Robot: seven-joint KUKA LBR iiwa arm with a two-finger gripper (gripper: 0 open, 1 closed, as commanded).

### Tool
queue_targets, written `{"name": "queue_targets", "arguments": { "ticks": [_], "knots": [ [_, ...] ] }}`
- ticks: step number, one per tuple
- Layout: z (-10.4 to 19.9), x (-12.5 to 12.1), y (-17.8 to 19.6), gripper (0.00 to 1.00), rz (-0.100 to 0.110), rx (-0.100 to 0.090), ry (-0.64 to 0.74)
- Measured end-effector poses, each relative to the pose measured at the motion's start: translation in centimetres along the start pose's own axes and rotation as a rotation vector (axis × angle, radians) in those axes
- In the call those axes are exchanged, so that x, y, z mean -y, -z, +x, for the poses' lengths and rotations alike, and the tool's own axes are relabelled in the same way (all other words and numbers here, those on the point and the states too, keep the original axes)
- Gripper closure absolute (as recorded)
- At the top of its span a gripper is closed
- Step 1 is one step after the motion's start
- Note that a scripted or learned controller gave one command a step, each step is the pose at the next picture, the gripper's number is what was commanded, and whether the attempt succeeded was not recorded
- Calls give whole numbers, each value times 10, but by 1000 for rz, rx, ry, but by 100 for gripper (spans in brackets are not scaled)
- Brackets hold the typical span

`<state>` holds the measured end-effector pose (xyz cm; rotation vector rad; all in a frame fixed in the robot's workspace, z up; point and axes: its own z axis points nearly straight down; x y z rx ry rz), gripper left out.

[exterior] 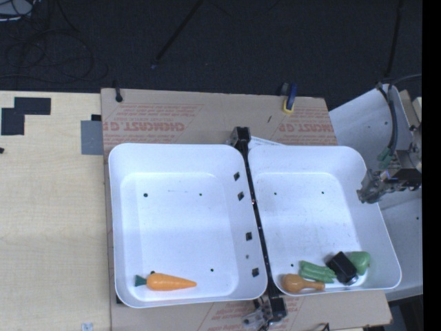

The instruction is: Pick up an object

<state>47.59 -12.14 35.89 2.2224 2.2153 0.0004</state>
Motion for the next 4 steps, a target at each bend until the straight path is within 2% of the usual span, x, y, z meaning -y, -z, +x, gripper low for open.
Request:
{"name": "queue_targets", "arguments": {
  "ticks": [1, 2, 3, 4],
  "knots": [
    [-67, 1, -36, 100, 9, -1, -4],
    [-92, 1, -101, 100, 11, -5, 1],
    [-75, 0, -94, 100, 6, -4, 4],
    [-37, 0, -74, 100, 3, -3, 6]
  ]
}}
